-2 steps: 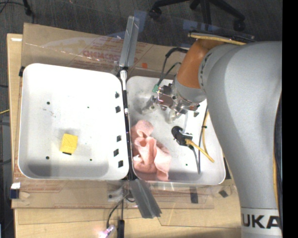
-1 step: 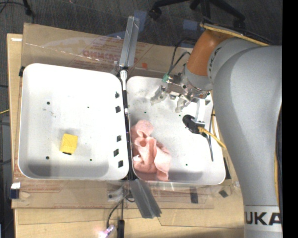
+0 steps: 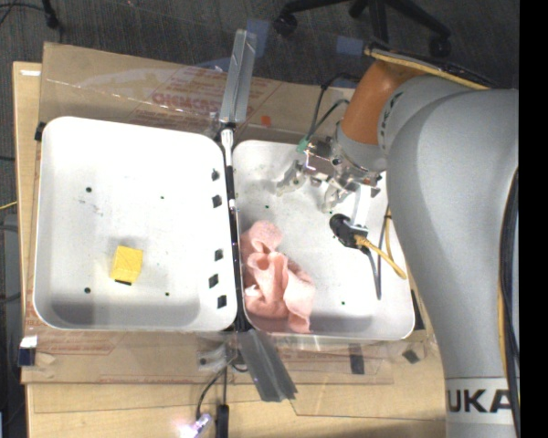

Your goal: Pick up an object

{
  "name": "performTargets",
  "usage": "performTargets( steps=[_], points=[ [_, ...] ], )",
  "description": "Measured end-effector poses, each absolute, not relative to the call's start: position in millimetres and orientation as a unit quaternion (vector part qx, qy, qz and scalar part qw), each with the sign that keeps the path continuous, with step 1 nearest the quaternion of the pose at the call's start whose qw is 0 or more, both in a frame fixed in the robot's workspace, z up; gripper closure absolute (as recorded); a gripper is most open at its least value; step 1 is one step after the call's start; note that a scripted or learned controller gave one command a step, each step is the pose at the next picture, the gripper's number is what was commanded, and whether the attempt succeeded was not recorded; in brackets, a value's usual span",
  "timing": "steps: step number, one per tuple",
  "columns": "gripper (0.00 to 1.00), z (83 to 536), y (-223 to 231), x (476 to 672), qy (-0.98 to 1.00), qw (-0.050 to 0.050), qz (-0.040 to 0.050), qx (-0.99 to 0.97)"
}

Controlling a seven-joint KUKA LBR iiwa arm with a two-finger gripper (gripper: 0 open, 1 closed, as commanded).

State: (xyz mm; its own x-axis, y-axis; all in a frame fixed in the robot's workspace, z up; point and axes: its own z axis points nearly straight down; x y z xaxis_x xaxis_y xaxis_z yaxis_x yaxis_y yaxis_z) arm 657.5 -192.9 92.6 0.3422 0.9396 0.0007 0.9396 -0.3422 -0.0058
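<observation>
Our tool over the right bin, its grip unreadable

In the camera view, our tool (image 3: 333,173) sits low in the right white plastic bin (image 3: 397,322); we cannot tell its state. The crumpled pink cloth (image 3: 276,279) lies below-left of it, the small yellow foam block (image 3: 127,264) far left in the left white bin (image 3: 59,153).

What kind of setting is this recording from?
Probably a robotics lab, set up for grasping trials: a grey arm reaches over two white bins on a bench, an office chair base stands behind, and cables run across the dark floor.
</observation>
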Motion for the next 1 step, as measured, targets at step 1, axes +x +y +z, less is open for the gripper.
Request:
performTargets(
  steps=[1],
  points=[
    [0.00, 126.1, -150.6, 588.1, -0.635, 0.002, 0.0013, -0.772]
  ],
)
